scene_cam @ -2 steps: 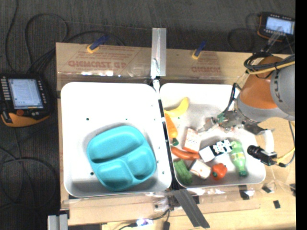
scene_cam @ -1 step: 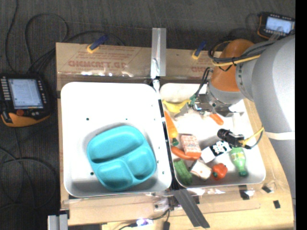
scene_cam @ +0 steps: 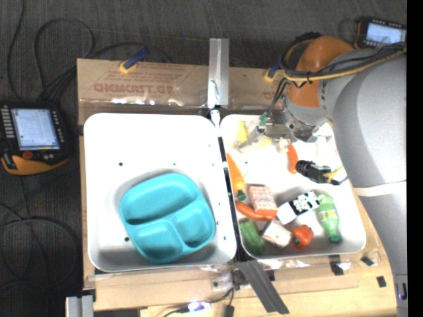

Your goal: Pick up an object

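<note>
Grey arm (scene_cam: 370,111) over blurred toys (scene_cam: 284,210)

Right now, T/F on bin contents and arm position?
1. The blue divided plate lies in the left bin. True.
2. The green bottle lies in the left bin. False: it lies in the right bin.
3. The arm reaches over the right bin's far end. True.
4. The carrot lies on the plate. False: it lies in the right bin by the divider.
</note>
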Tool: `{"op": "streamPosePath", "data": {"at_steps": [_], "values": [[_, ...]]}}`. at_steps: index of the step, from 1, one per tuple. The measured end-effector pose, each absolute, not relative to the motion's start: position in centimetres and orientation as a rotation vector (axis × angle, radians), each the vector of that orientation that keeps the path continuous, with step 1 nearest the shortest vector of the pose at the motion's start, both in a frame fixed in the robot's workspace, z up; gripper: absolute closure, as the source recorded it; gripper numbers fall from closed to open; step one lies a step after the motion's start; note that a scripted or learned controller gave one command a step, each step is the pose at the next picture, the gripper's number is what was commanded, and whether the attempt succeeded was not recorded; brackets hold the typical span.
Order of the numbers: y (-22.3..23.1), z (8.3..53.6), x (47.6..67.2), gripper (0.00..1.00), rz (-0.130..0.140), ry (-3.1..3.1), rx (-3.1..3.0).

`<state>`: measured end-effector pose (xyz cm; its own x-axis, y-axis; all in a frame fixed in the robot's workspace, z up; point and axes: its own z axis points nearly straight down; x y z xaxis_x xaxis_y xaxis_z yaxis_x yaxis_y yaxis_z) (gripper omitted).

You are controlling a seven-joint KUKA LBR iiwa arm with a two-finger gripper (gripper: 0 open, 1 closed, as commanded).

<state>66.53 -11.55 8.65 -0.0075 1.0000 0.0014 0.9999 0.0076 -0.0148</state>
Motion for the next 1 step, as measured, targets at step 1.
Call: {"op": "streamPosePath", "data": {"at_steps": [1], "values": [[-11.59,9.62,66.41,1.00,0.028,-2.221,-2.201]]}}
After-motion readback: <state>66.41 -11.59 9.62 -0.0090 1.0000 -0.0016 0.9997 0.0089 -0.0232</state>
